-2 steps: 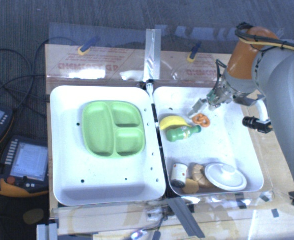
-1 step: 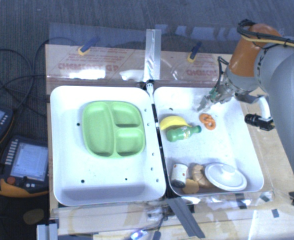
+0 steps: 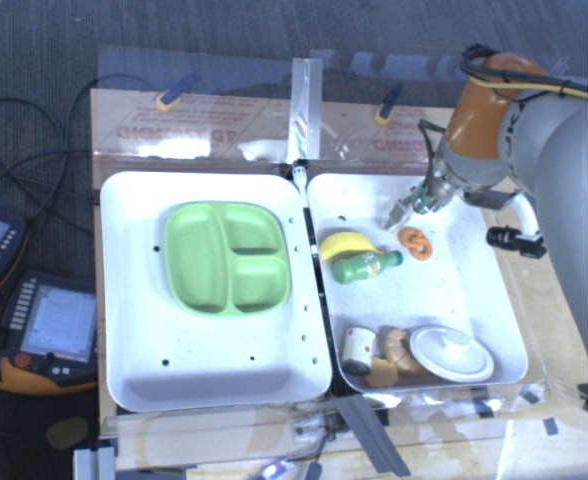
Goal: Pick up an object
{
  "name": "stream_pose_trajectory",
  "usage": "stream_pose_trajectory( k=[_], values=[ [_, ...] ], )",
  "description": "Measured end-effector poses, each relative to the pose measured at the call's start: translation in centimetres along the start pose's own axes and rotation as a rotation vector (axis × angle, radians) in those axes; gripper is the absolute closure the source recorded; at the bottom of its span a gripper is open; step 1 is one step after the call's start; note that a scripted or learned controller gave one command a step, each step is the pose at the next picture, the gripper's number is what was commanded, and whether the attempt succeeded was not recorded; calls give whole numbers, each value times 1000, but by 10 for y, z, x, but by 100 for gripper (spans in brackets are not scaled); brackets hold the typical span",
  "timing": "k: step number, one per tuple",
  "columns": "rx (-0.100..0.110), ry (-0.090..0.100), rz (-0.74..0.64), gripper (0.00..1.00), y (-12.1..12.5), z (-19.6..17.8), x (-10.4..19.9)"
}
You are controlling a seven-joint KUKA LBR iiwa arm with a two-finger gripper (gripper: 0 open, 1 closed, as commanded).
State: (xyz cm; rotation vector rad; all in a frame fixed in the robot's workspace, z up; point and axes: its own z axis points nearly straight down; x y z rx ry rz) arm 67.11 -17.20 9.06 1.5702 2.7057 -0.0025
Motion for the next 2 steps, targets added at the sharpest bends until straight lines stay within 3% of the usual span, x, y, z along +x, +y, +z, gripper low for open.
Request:
stream_pose_trajectory(
  k=[1,2],
  values=[
    [13,18,0,0,-2,2,4],
    [0,6,151,0,-45,2,-7]
  ],
)
